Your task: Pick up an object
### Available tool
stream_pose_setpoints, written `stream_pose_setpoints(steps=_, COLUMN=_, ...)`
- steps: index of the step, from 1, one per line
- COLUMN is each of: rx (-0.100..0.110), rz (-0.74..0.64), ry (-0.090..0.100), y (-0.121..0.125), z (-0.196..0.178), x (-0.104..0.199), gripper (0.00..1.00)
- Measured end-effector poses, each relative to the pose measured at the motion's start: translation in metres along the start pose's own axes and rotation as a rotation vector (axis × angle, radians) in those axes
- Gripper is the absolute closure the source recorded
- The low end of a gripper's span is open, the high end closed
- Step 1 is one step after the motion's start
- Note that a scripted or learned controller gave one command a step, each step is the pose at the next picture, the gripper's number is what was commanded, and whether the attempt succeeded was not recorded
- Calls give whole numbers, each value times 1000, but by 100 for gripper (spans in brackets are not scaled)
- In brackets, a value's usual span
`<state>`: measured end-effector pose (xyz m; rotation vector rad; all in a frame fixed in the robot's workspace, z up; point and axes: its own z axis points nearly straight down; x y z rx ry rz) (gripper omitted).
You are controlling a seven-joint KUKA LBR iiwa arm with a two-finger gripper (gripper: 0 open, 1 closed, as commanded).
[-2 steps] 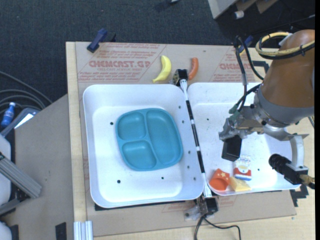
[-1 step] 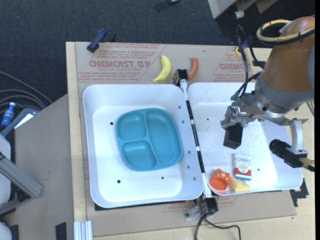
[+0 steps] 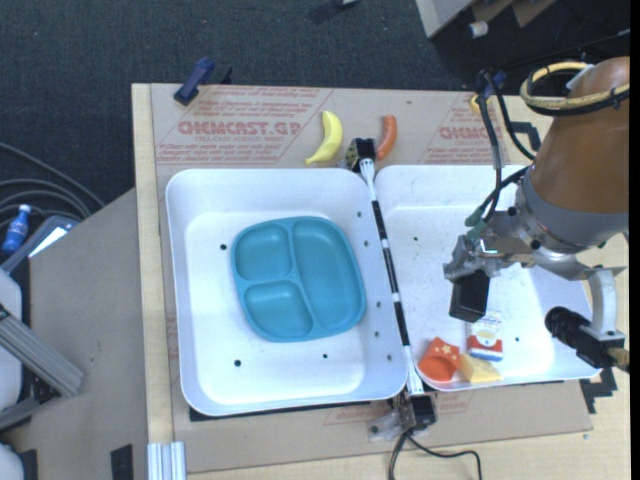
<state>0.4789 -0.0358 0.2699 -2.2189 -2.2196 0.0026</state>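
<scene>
The gripper is seen over the middle of the right bin; whether it is open or closed cannot be told from this slanted view. A black block is found just below it in the picture, close against the tool, and it cannot be judged whether it is gripped. Nearer the bin's front edge three small things are clustered, touching or just beside one another: an orange piece, a red, white and blue toy and a yellow piece. These are judged the likeliest targets, lying straight toward the front rim from the gripper; no long axis can be made out on them. A blue divided plate is held in the left bin, well apart across the divider. A banana is left on the board beyond both bins.
</scene>
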Motion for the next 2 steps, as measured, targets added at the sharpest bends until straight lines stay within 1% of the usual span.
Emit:
stream_pose_setpoints(steps=1, rx=0, rz=0, ry=0, y=0, z=8, x=23, gripper=100)
stream_pose_setpoints(steps=2, rx=1, rz=0, ry=0, y=0, z=14, x=74, gripper=100)
